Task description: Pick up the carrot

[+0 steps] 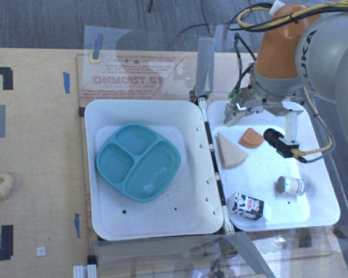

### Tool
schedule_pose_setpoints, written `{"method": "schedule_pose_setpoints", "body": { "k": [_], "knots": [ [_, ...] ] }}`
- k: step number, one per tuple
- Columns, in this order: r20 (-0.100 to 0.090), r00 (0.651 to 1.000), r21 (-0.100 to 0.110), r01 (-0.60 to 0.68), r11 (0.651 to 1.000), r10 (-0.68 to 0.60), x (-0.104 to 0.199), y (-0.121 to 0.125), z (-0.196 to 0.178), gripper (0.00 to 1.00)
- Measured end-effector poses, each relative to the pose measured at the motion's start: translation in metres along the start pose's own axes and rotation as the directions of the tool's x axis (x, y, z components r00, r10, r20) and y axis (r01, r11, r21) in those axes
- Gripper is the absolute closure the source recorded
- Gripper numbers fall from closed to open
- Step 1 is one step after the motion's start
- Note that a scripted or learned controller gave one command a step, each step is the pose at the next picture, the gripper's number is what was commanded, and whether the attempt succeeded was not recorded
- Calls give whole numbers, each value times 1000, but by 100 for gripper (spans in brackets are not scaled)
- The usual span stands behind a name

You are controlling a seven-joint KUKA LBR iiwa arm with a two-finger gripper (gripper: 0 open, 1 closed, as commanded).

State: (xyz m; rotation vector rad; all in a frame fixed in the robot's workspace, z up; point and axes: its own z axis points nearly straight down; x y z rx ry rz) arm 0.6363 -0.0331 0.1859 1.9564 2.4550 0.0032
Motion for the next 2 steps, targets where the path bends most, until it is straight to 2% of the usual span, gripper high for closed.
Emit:
{"method": "schedule_pose_setpoints", "body": {
  "k": [1, 2],
  "knots": [
    [0, 941, 0, 338, 941, -338, -24, -60, -43, 100],
    [0, 704, -1, 711, 704, -711, -26, -105, -32, 100]
  ]
}}
